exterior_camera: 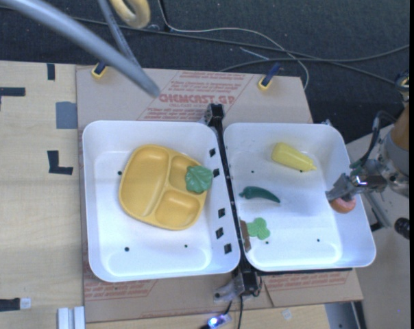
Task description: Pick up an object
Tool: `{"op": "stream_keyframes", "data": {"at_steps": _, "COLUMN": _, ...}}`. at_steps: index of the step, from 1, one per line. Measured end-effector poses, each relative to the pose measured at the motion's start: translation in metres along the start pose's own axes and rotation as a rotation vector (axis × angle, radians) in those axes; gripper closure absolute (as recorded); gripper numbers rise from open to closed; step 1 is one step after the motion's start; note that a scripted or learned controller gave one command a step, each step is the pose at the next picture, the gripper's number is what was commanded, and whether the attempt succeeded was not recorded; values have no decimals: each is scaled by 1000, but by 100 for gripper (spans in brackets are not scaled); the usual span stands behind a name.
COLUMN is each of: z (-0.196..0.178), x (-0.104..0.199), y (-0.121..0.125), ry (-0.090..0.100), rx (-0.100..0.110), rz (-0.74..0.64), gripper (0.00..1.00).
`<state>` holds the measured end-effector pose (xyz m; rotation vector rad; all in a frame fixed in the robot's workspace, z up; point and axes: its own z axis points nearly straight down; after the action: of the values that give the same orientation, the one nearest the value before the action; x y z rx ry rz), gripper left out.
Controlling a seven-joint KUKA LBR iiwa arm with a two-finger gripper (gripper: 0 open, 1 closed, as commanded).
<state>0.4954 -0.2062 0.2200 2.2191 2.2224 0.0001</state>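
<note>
My pincer [344, 192] at right bin's [296, 260] three o'clock rim, over an orange piece [344, 204]; grip state unclear. Nothing lifted yet.

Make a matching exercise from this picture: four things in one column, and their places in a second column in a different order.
Things:
1. yellow tray
2. yellow corn-like toy
3. dark green pepper-like toy
4. gripper

Places:
A. middle of the right bin
B. at the right bin's right rim
C. inside the left bin
D. far part of the right bin

Pairs: 1-C, 2-D, 3-A, 4-B
</note>
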Motion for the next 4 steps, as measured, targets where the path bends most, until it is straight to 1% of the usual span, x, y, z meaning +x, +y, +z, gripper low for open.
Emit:
{"op": "stream_keyframes", "data": {"at_steps": 1, "z": 10, "x": 56, "y": 2, "ry": 2, "rx": 3, "rz": -4, "gripper": 100}}
{"op": "stream_keyframes", "data": {"at_steps": 2, "z": 0, "x": 111, "y": 9, "ry": 2, "rx": 1, "rz": -6, "gripper": 100}}
{"op": "stream_keyframes", "data": {"at_steps": 3, "z": -1, "x": 174, "y": 3, "ry": 2, "rx": 3, "rz": -6, "gripper": 100}}
{"op": "stream_keyframes", "data": {"at_steps": 4, "z": 6, "x": 220, "y": 8, "ry": 1, "rx": 4, "rz": -3, "gripper": 100}}
